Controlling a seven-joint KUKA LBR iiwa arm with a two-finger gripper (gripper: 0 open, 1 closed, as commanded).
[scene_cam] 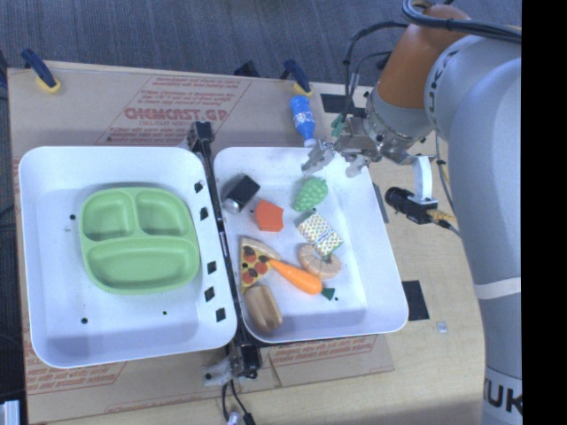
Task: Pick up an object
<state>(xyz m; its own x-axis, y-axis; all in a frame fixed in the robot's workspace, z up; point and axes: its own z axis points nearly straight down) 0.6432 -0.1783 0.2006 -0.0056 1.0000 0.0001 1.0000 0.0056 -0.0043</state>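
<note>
The end effector [335,156] is hanging over the far edge of the right bin [376,237], its fingers standing apart with nothing between them. The grey arm [478,149] with its orange band [412,60] is reaching in from the right side.

Just beneath and slightly nearer than the end effector, a green bumpy toy [310,193] is lying on the bin floor, apart from the fingers. Nearer still, a checkered block [318,233] is sitting beside a tan piece [317,262]. To the left of the green toy, an orange block [269,216] and a black block [239,189] are resting close together. Farther down, a carrot [297,276] is lying slantwise, touching a pizza slice [253,264], and a bread roll [262,307] is sitting by the bin's near wall. These things are crowding the bin, with little bare floor between them.

Beyond the end effector, on the cardboard-covered surface [159,104], a blue bottle [303,118] is lying just outside the bin rim.

Well to the left, the left bin [35,237] is holding a green divided plate [140,238]. A row of black clips [211,228] is running between the two bins.
</note>
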